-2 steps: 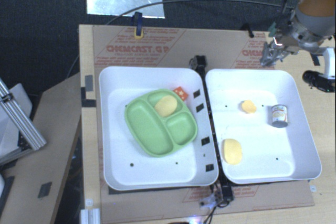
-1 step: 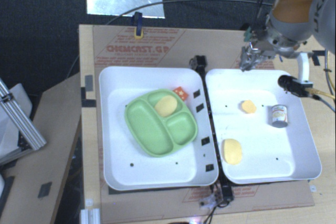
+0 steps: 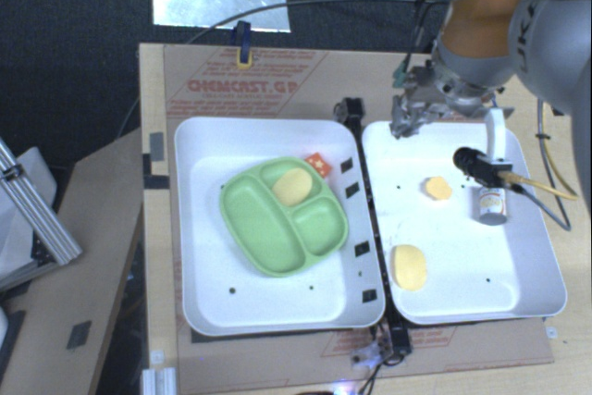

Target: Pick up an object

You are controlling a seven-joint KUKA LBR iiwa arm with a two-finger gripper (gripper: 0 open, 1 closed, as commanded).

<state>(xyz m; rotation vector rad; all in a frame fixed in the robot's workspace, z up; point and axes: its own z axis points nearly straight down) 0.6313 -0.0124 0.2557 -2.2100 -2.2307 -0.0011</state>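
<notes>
The gripper [image 3: 405,123] (jaws: can't tell) hovers over the right bin's [image 3: 481,284] bare eleven-o'clock corner, so it may grab nothing.

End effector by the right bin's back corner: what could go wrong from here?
The end effector hangs over the right bin at its back edge, apart from every item, so a grab here would likely catch nothing. The small yellow piece and yellow oval look low and rounded and might slip. The small can could tip or roll if nudged.
</notes>
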